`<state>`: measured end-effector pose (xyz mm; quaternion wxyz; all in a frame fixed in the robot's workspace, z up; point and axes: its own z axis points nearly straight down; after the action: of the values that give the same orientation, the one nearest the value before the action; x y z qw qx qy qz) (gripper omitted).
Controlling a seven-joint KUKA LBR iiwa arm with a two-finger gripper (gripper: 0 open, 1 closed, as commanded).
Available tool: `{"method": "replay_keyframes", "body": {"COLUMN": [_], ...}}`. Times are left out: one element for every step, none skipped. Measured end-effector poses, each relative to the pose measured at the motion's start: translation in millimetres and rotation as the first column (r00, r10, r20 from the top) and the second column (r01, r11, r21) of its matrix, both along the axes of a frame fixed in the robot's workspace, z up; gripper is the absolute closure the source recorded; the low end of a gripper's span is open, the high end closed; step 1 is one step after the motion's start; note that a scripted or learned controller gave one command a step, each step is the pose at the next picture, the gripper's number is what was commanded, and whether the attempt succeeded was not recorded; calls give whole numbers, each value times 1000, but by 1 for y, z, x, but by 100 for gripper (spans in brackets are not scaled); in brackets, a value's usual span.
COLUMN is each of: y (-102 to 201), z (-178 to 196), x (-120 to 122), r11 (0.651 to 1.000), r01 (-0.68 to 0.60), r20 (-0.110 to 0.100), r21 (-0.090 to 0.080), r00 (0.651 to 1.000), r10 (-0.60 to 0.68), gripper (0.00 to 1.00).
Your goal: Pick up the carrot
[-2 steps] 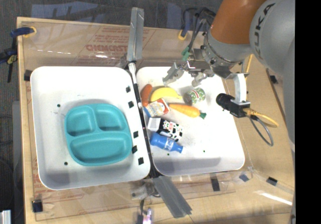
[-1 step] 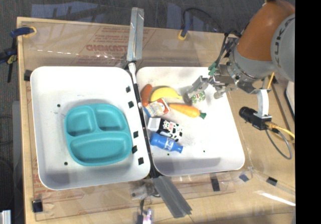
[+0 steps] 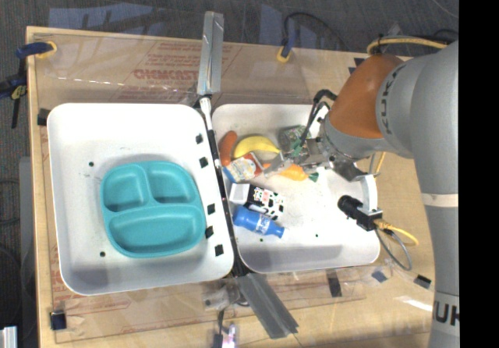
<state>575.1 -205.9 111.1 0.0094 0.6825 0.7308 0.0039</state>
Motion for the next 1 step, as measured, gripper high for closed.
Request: {"method": "replay_keyframes", "body": {"y": [-2], "z": [8], "x": [1], "r11": [1000], "r01": [-4], "r20": [-1], "r21": [-5], "r00": [1000], "r10": [4], "gripper": [100]}}
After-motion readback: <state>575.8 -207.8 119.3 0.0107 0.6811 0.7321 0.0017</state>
